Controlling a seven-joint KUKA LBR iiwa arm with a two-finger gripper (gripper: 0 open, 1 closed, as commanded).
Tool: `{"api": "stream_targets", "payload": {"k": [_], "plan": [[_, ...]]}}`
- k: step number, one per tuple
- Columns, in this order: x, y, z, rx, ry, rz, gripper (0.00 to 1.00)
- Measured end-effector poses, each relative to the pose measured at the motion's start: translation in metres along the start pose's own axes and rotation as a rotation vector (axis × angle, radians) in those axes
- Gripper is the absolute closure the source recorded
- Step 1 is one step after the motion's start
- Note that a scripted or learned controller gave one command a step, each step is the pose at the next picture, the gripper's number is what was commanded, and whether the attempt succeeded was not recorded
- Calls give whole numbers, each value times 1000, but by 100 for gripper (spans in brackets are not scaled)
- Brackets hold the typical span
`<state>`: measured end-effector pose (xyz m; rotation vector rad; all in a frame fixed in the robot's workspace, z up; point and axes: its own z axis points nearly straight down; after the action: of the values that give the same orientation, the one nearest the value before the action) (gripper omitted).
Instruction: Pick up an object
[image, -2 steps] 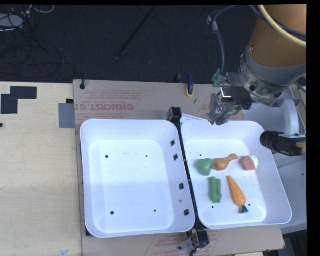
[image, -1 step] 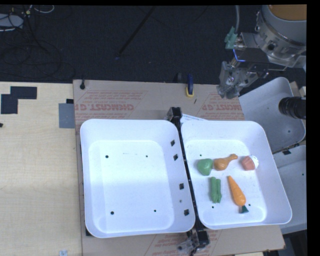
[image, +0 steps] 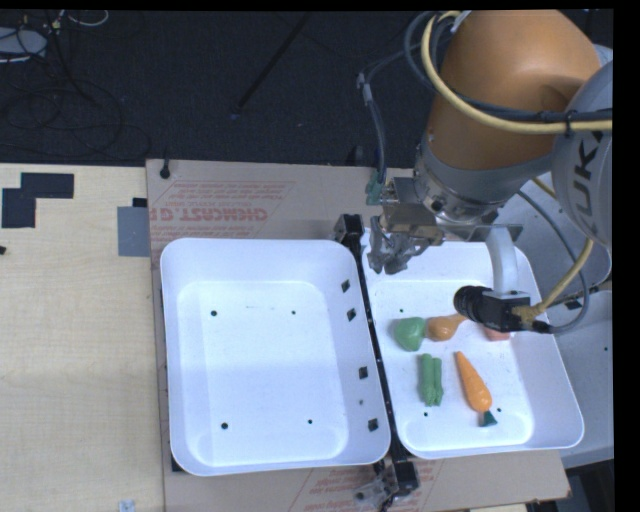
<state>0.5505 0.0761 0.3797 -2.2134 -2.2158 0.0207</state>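
Observation:
My gripper (image: 392, 260) hangs over the far left corner of the right bin (image: 540, 425), above and apart from the objects. In that bin lie a round green piece (image: 408, 333), an orange pear-shaped piece (image: 444, 326), a long green vegetable (image: 430, 379) and an orange carrot (image: 473, 383) with a dark tip. A small red-pink piece (image: 498, 335) peeks out beside a black cylinder. Nothing shows between the fingers.
The left bin (image: 200, 300) lies beside the right one, with a black divider clamp strip (image: 362, 340) between them. A black cylindrical part (image: 485, 305) with cables overhangs the right bin's middle. Cardboard underlies both bins.

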Motion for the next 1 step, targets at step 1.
{"api": "stream_targets", "payload": {"k": [1], "plan": [[-26,-56,27,-7,2,2,100]]}}
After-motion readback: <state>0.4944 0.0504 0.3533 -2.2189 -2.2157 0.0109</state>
